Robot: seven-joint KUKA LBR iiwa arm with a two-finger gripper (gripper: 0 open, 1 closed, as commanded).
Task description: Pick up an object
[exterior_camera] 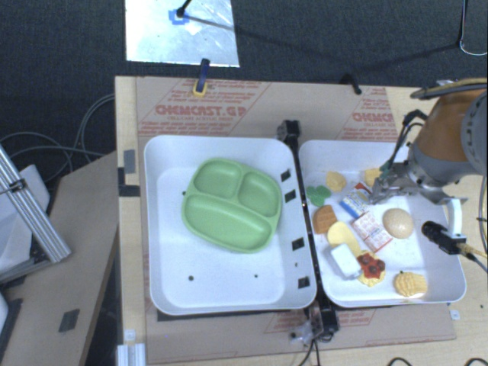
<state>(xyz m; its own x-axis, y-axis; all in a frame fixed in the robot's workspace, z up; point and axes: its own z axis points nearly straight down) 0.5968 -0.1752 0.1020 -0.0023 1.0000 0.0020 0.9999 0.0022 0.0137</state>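
Observation:
The right bin holds several toy foods. Among them are a blue and white packet, a red and white packet, a beige round piece, a brown bread piece, a yellow piece and a corn cob. My gripper reaches in from the right and hangs low over the bin's far middle. It is just right of the blue and white packet and next to a small yellow piece. Nothing can be seen held in it.
The left bin carries a green divided plate. A black divider with clips runs between the bins. A black part on a white bracket sits over the right bin's right rim. A green piece lies by the divider.

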